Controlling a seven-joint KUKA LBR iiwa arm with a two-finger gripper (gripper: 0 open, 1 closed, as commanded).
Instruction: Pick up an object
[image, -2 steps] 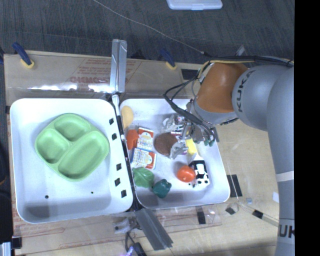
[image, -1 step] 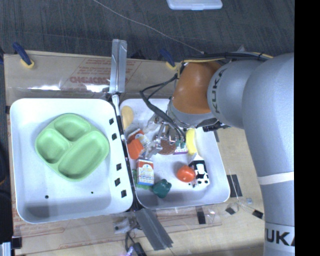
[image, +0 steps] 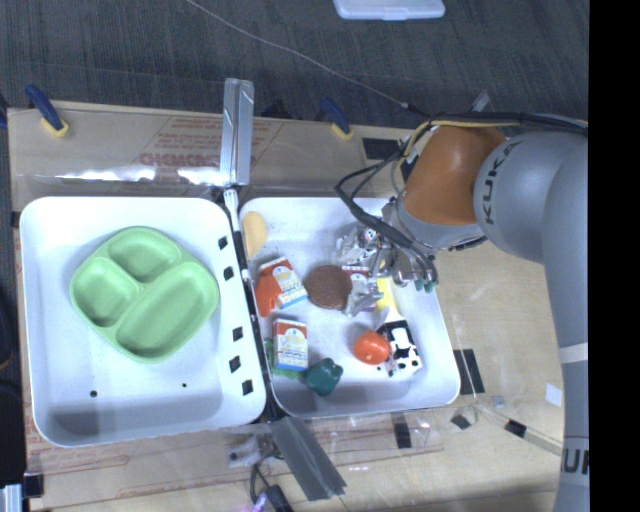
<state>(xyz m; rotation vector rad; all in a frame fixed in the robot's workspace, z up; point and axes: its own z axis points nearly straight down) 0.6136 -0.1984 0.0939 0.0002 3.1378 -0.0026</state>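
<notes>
The gripper (image: 372, 262) is being held low over the right bin (image: 440, 370), reaching in from the right under the orange band of the arm (image: 520, 200). Its metal parts are being seen against a clutter of items, so how far the fingers are parted cannot be told, and nothing is being shown clearly between them.

The likeliest target is being judged to be the yellow item (image: 384, 293) just beside the gripper's near side, partly hidden by it. It is lying in the middle of the right bin, between the brown round cookie (image: 326, 287) on its left and the bin's right wall. Its long axis appears to be running roughly far to near, though too little is being shown to say which end points where.

For the step to be done well, the fingers should be set across the short width of the yellow item, and the descent should be kept straight so the cookie and the black-and-white cow toy (image: 401, 350) nearby are not being nudged. The orange ball (image: 370, 347) is lying near and could be rolled away by a careless approach.
</notes>
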